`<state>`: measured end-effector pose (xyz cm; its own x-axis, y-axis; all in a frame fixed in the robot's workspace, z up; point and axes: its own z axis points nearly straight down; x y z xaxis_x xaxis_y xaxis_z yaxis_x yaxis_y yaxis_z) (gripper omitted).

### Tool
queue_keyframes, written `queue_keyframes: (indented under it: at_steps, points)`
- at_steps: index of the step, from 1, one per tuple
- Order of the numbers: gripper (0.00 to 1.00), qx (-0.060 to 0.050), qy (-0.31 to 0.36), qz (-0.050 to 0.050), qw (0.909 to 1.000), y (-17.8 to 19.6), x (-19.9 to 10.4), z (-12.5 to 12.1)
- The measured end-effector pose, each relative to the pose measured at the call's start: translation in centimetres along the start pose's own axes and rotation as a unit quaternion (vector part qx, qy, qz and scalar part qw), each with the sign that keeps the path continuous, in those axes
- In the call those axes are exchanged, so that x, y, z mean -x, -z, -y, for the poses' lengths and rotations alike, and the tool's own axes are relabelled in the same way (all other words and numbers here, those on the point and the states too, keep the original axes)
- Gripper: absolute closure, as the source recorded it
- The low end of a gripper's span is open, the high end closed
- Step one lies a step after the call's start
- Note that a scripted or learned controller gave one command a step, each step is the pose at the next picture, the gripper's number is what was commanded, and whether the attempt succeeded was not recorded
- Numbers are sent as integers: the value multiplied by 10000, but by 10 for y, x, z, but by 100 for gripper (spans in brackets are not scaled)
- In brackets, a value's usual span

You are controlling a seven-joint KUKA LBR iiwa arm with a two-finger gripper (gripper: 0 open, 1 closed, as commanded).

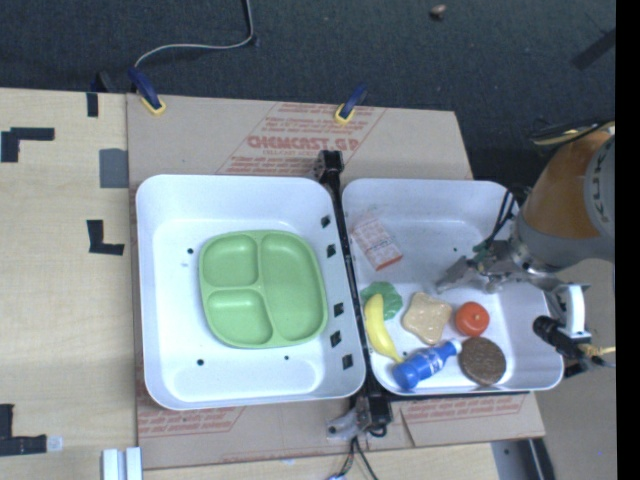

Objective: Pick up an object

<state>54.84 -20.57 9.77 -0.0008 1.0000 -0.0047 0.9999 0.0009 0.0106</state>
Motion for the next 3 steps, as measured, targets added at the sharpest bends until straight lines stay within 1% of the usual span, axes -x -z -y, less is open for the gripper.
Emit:
queue_keyframes:
  at_steps: [1,2,3]
  points:
    - [0,-10,-6,-5,10000,-9,-14,45]
    - [0,-11,2,-4,10000,-10,-9,62]
    - [100,-6,-2,-1,10000,0,-9,61]
